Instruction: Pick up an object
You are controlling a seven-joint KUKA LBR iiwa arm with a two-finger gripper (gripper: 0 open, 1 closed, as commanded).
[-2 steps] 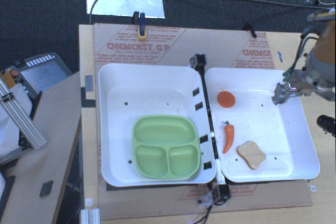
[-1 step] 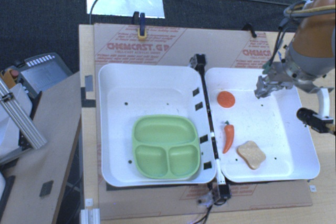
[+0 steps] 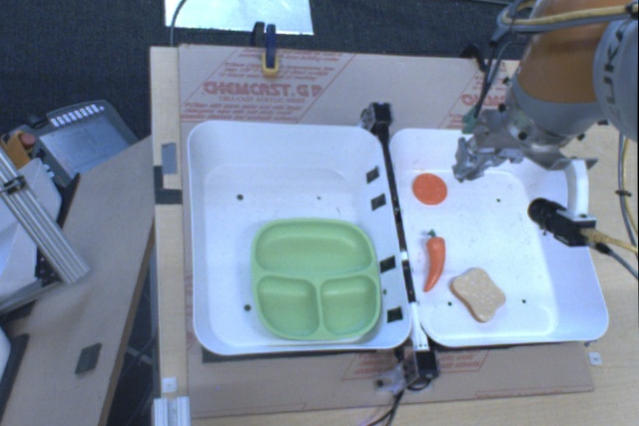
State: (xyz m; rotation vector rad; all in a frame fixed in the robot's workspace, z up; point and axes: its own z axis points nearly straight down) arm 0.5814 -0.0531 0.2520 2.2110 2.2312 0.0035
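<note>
In the right bin (image 3: 559, 314) lie three objects: a flat round orange-red slice (image 3: 430, 189) near the back left, an orange-red chili pepper (image 3: 435, 260) along the left wall, and a tan slice of bread (image 3: 478, 294) toward the front. My gripper (image 3: 469, 166) hangs over the back of this bin, just right of the round slice and slightly above it. Nothing shows between its fingertips.
The left bin (image 3: 230, 165) holds a green divided plate (image 3: 316, 277) at its front right. A black divider strip (image 3: 392, 214) runs between the bins. A black fitting with a cable (image 3: 559, 219) sits at the right bin's right side. Cardboard lies under both bins.
</note>
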